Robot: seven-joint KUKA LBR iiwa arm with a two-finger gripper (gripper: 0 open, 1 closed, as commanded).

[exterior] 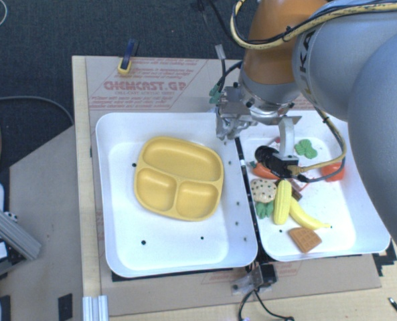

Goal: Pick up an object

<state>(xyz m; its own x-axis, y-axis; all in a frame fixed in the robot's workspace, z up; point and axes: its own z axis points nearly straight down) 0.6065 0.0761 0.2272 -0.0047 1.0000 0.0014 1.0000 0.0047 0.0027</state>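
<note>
Yellow banana (308, 217) at 5 o'clock of right bin (359, 236), among toy food. Tool (229, 131) hovers over divider; grip state unclear. Advice: shift toward 4 o'clock, descend square.

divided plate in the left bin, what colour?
Yellow. The divided plate is plain yellow with three compartments, showing clearly in the camera view.

Dark grey carpet (84, 19) covers the floor around the table (94, 246). A brown printed board (151, 85) tops the table; a blue-yellow clamp (126, 57) grips its 11 o'clock edge. Black cables (24, 102) trail at 9 o'clock.
</note>
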